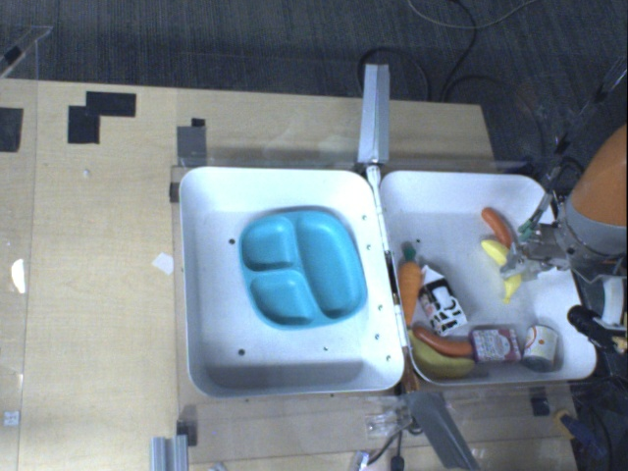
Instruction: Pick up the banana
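The banana [444, 365], yellow with a greenish tinge, lies along the near wall of the right bin [446, 196], under a reddish sausage [442, 344]. My gripper [531, 259] hangs over the right side of that bin, well to the right of and beyond the banana. Small yellow pieces [495, 251] lie right beside it on its left and just below it. The grey arm with its orange band [601, 196] comes in from the right edge.
The right bin also holds a carrot [409, 293], a black-and-white carton [444, 308], a purple can [496, 343], a small tin [541, 347] and an orange-red sausage [497, 226]. A blue divided tray [299, 267] sits in the left bin [211, 292].
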You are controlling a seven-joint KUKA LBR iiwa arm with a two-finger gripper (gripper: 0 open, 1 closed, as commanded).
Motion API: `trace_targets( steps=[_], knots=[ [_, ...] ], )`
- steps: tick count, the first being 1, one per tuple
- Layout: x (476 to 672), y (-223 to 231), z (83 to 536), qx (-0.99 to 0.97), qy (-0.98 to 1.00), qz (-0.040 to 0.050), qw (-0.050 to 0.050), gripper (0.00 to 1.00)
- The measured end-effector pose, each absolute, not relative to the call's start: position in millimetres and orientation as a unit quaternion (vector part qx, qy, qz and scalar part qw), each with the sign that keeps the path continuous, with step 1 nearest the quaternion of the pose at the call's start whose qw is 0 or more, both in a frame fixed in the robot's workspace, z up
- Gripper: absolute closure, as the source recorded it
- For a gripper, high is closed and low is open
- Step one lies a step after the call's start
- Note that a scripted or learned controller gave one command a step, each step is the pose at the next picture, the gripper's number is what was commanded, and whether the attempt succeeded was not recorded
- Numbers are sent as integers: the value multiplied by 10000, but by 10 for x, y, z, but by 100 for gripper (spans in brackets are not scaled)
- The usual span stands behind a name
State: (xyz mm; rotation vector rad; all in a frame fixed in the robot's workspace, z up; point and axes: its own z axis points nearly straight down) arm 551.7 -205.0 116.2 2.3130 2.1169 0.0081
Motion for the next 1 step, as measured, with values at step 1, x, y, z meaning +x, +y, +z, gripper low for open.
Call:
trace_targets(
  steps=[1],
  knots=[
    [5716,-1257,2169,7718,6359,20,17,100]
  ],
)
